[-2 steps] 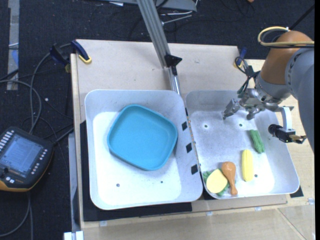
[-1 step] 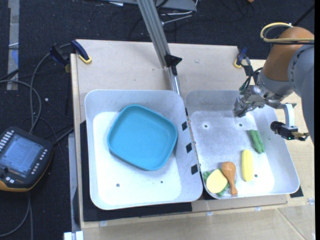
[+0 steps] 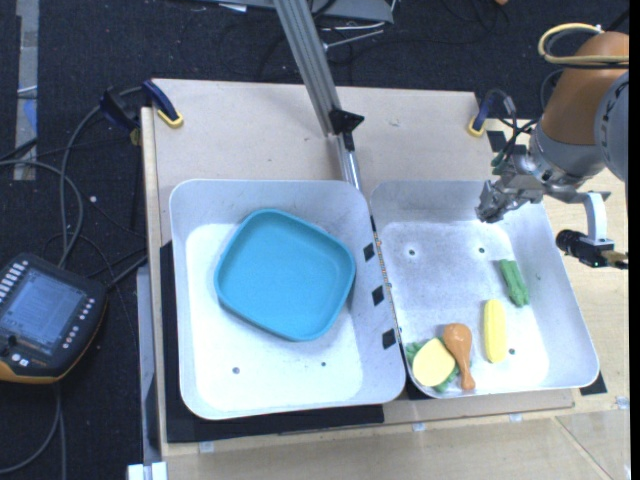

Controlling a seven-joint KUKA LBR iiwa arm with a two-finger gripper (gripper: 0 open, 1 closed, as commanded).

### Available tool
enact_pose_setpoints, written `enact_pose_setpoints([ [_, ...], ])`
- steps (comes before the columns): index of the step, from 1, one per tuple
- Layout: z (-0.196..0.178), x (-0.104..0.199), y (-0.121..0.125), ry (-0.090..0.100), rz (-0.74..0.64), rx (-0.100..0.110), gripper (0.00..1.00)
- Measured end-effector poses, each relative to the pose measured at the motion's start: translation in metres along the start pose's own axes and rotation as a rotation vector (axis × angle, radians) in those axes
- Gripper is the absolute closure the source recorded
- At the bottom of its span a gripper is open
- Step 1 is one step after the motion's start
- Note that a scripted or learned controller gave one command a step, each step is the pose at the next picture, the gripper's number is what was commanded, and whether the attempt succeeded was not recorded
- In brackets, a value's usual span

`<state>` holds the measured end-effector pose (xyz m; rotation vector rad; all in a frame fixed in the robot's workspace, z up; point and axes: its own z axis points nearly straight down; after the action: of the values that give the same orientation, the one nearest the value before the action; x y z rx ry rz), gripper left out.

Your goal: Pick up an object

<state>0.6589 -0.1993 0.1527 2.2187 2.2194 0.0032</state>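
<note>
Bench point(image 3: 260, 133): pale board on dark floor, w/ two shallow white bins side by side. Clamps at its back corners, a yellow-tipped one at back left point(image 3: 160, 106) and another at back right point(image 3: 487, 111).

Left bin point(image 3: 200, 368): holds a blue plate point(image 3: 285, 273), square w/ rounded corners, sitting a bit rotated, approx. mid-bin toward the back.

Right bin point(image 3: 440, 253): bare across most of its floor; items gathered along the front and right side.

Arm point(image 3: 585, 108): grey w/ orange band, comes in from the right over the right bin's back-right corner.

Metal pole point(image 3: 310, 58): runs at a slant from the top down to the gap between the bins.

Pendant point(image 3: 45, 318): on the floor, left of bench, cables trailing.

Gripper point(image 3: 492, 208): tip low over the back-right part of the right bin, well apart from all the items. Nothing seen between its fingers; can't tell if released or clenched, too small/dark.

Items in right bin, none touched by gripper:
- corn point(image 3: 494, 330), yellow, upright-ish, front right.
- green veg point(image 3: 514, 282), slim, just behind-right of corn.
- drumstick point(image 3: 460, 350), orange-brown, left of corn.
- yellow slice point(image 3: 433, 364) w/ green edge, touching drumstick at front-left corner.
</note>
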Motion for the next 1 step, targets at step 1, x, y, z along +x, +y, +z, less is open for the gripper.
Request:
enact_pose_setpoints([
  [1,-0.0611,-0.0013,0.008,-0.001,0.0,-0.002,1.0],
])
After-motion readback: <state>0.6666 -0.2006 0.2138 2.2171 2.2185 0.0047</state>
